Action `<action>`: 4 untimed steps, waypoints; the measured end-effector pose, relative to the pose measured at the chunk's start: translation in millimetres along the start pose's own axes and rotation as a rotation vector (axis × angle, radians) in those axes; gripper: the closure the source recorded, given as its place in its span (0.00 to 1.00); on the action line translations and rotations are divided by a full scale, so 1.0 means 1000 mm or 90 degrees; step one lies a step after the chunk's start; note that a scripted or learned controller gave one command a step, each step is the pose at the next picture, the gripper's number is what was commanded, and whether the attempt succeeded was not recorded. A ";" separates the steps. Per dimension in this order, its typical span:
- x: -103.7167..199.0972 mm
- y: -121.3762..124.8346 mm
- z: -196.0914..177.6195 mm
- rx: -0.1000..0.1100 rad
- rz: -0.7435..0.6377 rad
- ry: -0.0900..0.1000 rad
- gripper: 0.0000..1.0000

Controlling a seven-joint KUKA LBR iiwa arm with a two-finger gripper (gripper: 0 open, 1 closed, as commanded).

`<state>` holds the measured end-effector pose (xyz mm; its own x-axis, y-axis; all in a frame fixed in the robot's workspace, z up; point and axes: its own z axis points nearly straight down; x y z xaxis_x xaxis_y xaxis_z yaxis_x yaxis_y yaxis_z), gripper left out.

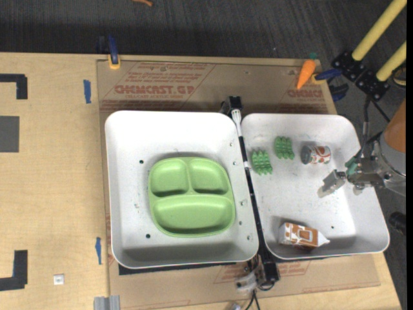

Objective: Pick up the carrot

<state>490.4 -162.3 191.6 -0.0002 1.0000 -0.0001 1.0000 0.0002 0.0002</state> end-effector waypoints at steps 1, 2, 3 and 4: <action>0.058 0.019 0.053 0.003 0.376 0.001 0.00; 0.058 0.020 0.043 0.003 0.376 0.001 1.00; 0.038 0.075 0.099 0.001 0.322 0.000 1.00; 0.039 0.076 0.089 0.002 0.321 0.000 1.00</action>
<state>565.9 -123.8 102.7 0.4826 0.8758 -0.0005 0.8758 -0.4826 -0.0031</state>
